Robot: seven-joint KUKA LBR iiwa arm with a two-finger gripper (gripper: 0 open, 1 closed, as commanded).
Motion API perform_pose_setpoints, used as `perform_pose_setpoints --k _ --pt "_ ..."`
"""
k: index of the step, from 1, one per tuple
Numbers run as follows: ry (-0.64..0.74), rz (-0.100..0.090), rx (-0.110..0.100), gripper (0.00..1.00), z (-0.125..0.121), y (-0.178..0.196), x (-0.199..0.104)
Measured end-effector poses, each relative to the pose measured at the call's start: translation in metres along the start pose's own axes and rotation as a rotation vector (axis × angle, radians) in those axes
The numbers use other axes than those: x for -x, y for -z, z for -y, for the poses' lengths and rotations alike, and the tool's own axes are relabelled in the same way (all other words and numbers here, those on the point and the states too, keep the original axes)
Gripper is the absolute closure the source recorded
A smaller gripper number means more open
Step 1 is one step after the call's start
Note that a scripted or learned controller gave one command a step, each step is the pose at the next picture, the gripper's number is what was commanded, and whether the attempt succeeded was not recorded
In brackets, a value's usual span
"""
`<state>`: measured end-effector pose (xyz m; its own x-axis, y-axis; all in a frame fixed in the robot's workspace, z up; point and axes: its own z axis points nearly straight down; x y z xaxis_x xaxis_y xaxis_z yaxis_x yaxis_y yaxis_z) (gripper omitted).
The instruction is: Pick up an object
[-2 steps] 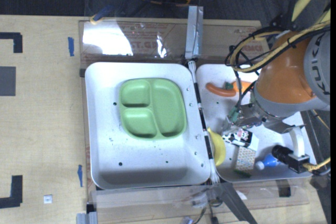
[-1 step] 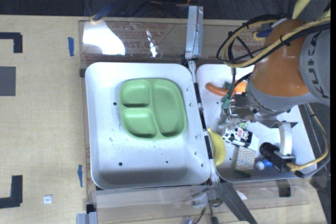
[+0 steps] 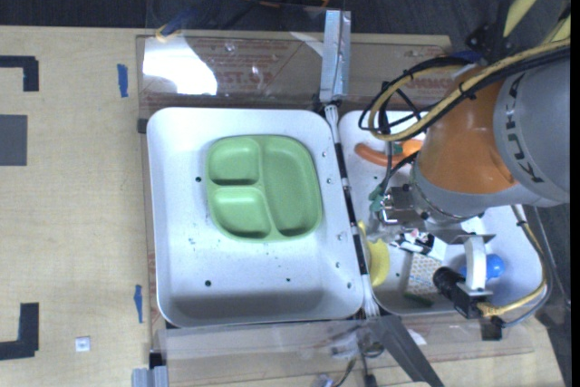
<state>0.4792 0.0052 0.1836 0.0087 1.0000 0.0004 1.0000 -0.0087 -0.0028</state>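
Pincer [image 3: 400,229] hangs just above the yellow object [image 3: 379,260].

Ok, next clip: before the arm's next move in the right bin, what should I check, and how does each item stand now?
1. Arm over the right white bin: ok, its orange-banded wrist hangs above it.
2. Gripper finger state: cannot tell, cables and brackets hide it.
3. Object between the fingers: cannot tell.
4. Pickable items nearby: ok, a yellow curved object, a blue ball and an orange piece lie in that bin.
5. Green three-compartment plate in the left white bin: ok, apart from the arm.
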Motion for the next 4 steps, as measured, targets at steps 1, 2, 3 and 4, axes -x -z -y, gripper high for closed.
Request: perform_pose_setpoints --k 1,2,3,4 --pt "-0.094 0.001 0.003 1.0 -0.123 0.048 0.012" --pt "0.0 0.002 0.004 1.0 -0.11 0.153 0.094" --pt "0.285 0.001 0.003 1.0 -0.103 0.001 0.048" --pt "0.021 0.0 -0.001 1.0 -0.076 0.002 0.009"
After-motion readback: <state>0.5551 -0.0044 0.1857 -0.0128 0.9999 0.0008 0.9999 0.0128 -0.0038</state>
